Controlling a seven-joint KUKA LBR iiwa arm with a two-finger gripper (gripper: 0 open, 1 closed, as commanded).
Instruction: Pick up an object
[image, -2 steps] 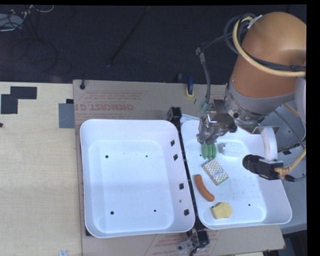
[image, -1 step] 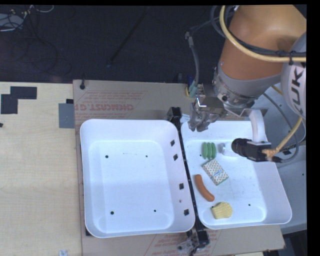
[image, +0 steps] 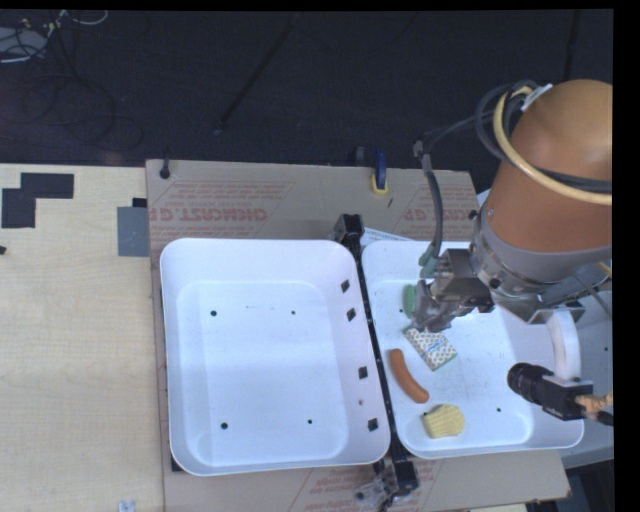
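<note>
While the claw (image: 437, 318), its opening hidden, hangs low, a checkered packet (image: 432, 348) lies just beneath it.

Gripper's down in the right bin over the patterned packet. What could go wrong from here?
1. The gripper sits at the edge of the patterned packet, not over its middle; a flat item may slip out or get pushed away.
2. The green object lies right beside the gripper, so it may get nudged or grabbed instead.
3. The orange sausage and yellow piece lie close below the packet; dragging the packet could knock them.
</note>
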